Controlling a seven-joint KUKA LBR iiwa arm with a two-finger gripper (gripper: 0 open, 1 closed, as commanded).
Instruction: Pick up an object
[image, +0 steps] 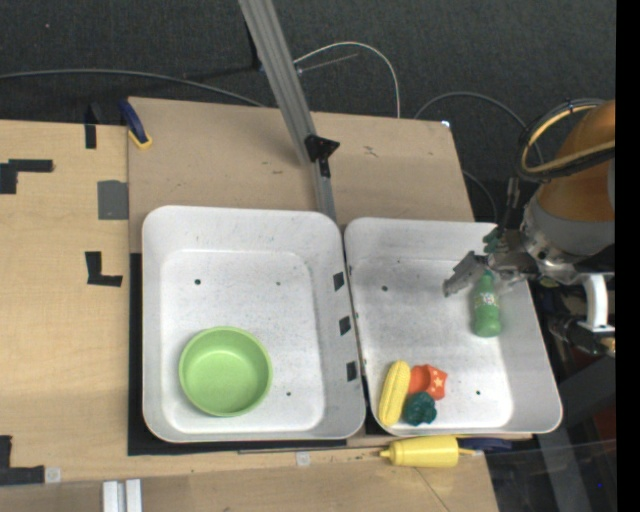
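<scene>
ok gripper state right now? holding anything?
Gripper: over the right bin, right at the top of the green bottle; open or closed cannot be told, nor whether it grips the bottle.

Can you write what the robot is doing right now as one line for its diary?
stage: reaching | hand: over right white bin, at green plastic bottle | lifted: not yet | left bin: round green bowl

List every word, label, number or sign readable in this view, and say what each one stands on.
None can be read.
Green bottle: any label is too blurred to make out.
Yellow bottle: no print legible.
Orange toy: a pale mark, too small to tell what it is.
Black tape pieces on the bench: plain shapes, not letters.
Green bowl and the two white bins: no writing.
</scene>
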